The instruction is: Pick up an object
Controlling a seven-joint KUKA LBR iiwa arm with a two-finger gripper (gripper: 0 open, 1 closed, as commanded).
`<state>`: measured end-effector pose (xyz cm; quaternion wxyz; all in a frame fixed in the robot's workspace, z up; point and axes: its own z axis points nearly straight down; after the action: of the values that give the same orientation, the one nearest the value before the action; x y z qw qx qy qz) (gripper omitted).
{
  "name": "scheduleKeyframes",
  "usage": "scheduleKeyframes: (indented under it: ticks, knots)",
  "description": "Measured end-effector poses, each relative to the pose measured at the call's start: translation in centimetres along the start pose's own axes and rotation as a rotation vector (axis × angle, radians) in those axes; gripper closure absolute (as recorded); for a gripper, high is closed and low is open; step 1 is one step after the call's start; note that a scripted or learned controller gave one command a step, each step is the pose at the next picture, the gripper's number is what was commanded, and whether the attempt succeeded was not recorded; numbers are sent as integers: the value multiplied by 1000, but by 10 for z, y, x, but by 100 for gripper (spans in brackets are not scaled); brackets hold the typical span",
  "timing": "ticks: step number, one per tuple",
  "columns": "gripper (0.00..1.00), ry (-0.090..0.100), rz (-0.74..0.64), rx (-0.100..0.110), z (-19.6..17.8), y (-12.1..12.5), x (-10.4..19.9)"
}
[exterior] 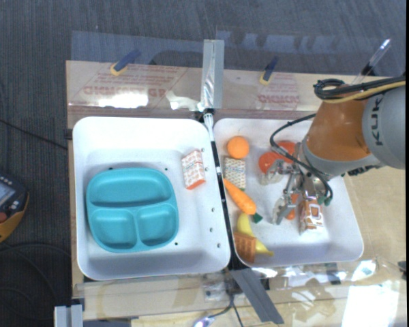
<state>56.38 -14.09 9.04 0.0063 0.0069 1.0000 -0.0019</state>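
Note:
My gripper (291,208) is low in the right bin (341,247), its fingers spread apart and pointing down toward the bin floor. Just to its right lies a small red and white carton (313,216), touching or nearly touching one finger. A bit of orange-red shows between the fingertips, but I cannot tell what it is. A red tomato-like piece (270,161) lies at the gripper's upper left, partly hidden by the wrist. Along the bin's left side are an orange ball (238,147), a speckled packet (235,173), a carrot (240,197) and a banana (251,236).
The left bin (102,131) holds a teal divided plate (131,207) and a small orange and white carton (193,169) by the shared wall. The arm's orange band (337,131) hangs over the right bin's far right corner. A metal post (212,73) stands behind the bins.

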Motion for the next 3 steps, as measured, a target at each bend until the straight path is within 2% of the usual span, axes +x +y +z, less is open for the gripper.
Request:
scheduleKeyframes:
  ticks: [1,2,3]
  knots:
    - [0,-1,73,1,-1,-26,69]
    - [100,-5,71,5,-12,-26,67]
    - [0,-5,70,4,-12,-25,67]
